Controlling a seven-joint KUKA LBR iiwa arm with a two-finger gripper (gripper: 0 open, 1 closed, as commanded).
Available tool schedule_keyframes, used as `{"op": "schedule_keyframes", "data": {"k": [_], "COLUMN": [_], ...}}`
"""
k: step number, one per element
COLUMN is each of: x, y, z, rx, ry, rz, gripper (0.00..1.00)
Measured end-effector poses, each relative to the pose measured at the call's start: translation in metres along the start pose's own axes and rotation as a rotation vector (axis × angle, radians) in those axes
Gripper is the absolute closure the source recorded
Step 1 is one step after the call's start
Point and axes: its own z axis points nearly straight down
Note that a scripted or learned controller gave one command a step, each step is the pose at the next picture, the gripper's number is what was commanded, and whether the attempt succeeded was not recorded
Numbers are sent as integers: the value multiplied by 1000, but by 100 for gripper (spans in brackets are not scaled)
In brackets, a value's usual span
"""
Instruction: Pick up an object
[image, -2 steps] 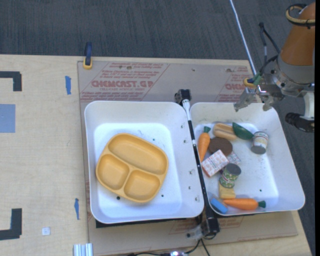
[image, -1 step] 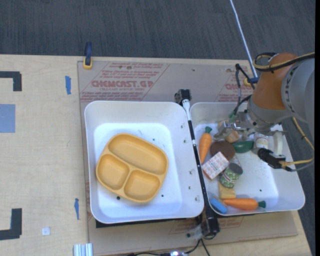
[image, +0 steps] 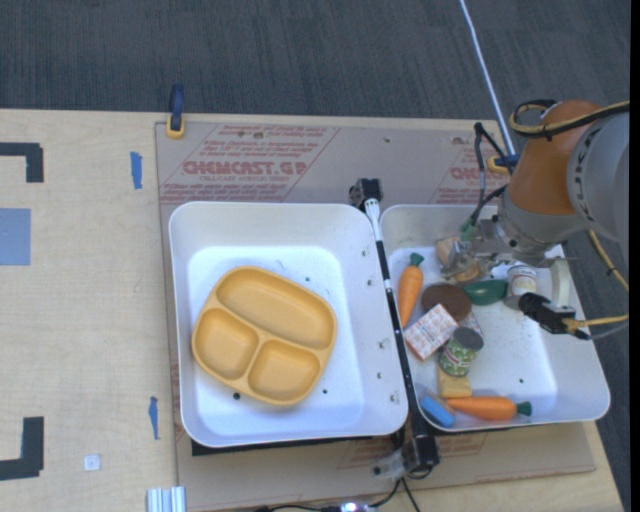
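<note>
Gripper (image: 468, 252): I can't tell its state; it sits low at the right bin's (image: 585, 385) twelve o'clock, among clutter.
Targets: carrot (image: 409, 291) at nine o'clock, can (image: 461, 353) mid-bin, second carrot (image: 483, 407) at six.
Advice: I'd descend straight, centred on one item.
Room: crowded left side; bare floor toward four o'clock; tray (image: 264, 334) in left bin (image: 265, 225).

**Around the bins**

A yellow three-compartment plate (image: 264, 335) lies in the left bin (image: 190, 232), toward its front. Both bins sit on a brown board (image: 250, 165) printed with red lettering, on the pale worktop (image: 80, 300). Blue tape marks (image: 136, 170) and black corner marks (image: 28, 160) dot the worktop's left part. A blue clamp (image: 176, 110) grips the board's far left corner.
</note>
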Motion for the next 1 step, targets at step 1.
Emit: {"op": "schedule_keyframes", "data": {"k": [1], "x": [57], "y": [-67], "z": [-89], "rx": [8], "ry": [3], "rz": [-3], "gripper": [100]}}
